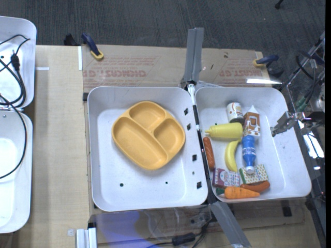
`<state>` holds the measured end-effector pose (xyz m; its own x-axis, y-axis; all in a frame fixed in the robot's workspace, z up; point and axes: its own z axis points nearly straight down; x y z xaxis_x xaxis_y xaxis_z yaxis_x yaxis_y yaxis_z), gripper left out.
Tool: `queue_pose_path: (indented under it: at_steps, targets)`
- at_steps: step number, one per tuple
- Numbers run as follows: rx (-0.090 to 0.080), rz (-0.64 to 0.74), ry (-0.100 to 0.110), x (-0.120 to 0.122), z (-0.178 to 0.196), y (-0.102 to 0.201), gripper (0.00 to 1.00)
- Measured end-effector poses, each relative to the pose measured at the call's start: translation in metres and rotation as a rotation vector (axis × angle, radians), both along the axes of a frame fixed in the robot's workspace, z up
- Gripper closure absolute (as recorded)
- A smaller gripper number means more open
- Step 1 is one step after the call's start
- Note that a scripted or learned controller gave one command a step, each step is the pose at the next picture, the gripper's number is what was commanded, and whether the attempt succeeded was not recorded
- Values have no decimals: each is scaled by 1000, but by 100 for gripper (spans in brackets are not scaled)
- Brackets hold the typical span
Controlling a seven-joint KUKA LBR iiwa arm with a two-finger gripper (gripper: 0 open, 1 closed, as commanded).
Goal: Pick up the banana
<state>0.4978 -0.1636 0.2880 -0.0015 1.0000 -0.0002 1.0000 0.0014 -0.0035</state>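
Camera view, right bin: the banana (pixel 231 156) lay among crowded toy groceries while my gripper (pixel 282 124) hung at the bin's right wall.

Whether my jaws stood wide or narrow could not be told from above. The banana sat between a sausage (pixel 209 152) on its left and a blue bottle (pixel 249 153) on its right, just near of the yellow mustard bottle (pixel 225 132). It looked light, stiff and smooth, likely slippery; I judged the mid-curve, across its narrow width, the best hold.
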Motion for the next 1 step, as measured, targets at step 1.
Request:
queue_pose_path:
  at_steps: [1]
  targets:
    - [0,-83,1,56,-115,56,0]
